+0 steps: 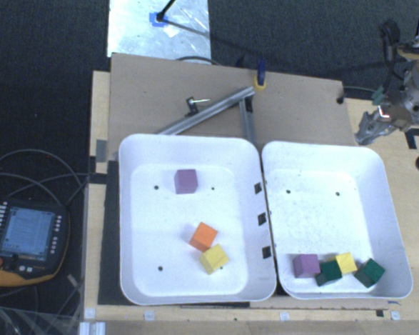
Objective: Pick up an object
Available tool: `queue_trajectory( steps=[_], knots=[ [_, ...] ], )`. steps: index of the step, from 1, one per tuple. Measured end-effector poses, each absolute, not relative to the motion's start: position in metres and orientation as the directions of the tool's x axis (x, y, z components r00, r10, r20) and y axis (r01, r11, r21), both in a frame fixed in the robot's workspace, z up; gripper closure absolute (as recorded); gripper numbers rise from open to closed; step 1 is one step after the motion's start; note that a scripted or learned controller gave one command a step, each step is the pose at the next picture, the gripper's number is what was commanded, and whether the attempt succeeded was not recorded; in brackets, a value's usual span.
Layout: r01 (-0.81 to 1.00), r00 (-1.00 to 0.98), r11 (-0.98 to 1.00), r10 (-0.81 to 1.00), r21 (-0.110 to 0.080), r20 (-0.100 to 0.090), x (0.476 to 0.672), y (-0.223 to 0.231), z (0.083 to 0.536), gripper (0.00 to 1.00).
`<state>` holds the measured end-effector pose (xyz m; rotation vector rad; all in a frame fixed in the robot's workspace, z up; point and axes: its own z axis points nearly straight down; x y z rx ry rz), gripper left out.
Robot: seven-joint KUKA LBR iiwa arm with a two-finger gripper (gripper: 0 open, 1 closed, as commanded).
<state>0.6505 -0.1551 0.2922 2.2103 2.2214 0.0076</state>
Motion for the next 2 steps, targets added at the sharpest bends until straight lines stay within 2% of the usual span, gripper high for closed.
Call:
queue_trajectory(
  steps=[2],
  knots=[
    [1.000,-0.011,0.011,1.000,0.001,0.002,0.650,-0.048,0.291,1.00]
  ],
)
